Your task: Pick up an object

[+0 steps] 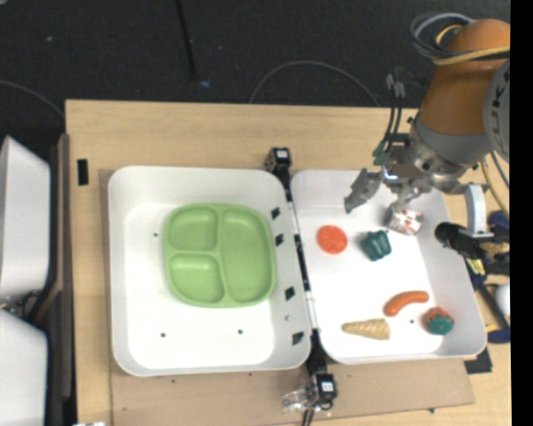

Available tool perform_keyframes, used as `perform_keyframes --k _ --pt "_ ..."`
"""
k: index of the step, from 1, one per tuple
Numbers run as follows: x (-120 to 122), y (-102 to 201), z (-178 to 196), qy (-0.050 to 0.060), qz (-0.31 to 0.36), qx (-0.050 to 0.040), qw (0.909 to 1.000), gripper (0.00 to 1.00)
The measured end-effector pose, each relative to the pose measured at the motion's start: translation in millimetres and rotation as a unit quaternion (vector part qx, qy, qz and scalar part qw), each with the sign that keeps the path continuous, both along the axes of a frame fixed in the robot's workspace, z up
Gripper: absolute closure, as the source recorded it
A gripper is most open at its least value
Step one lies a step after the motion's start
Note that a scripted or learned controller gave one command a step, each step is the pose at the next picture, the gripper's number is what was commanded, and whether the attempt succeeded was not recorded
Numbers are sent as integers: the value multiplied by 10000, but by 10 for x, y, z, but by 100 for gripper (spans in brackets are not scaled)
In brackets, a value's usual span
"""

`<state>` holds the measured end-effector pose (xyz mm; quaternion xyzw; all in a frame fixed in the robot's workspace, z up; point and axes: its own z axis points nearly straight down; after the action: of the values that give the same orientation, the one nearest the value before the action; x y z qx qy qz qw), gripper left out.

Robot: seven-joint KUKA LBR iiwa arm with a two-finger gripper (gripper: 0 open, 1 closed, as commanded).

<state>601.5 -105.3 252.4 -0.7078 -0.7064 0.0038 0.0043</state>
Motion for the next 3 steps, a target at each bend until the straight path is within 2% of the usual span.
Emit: perform_keyframes --k 1,3 --pt "22 1 74 -63 10 -6 10000 0" --pt "-141 12 -976 -39 1 -10 10000 0"
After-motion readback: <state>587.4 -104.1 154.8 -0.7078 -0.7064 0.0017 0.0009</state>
